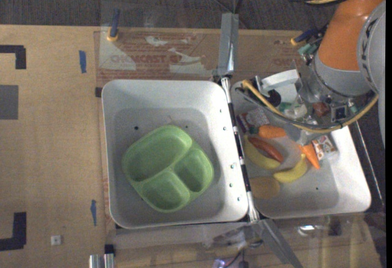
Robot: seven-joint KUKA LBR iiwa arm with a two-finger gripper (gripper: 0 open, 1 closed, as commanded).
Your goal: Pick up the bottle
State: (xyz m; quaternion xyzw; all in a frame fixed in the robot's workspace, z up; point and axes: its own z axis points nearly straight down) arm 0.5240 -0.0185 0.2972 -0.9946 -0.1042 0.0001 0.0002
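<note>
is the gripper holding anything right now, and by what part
Cannot be told: the gripper sits low over the right bin, and the arm's wrist hides whatever may lie between its tips.

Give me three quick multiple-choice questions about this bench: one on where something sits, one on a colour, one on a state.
1. Where is the divided tray?
A. left bin
B. right bin
C. on the cardboard outside the bins

2. What colour is that tray?
A. white
B. orange
C. green

3. How does the tray sit?
A. flat, open side up
B. flipped upside down
C. propped on edge against a wall

Answers:
1 A: it lies on the floor of the left bin, while the banana and other items are in the right bin.
2 C: it is light green throughout.
3 A: all three compartments face the camera.
</note>
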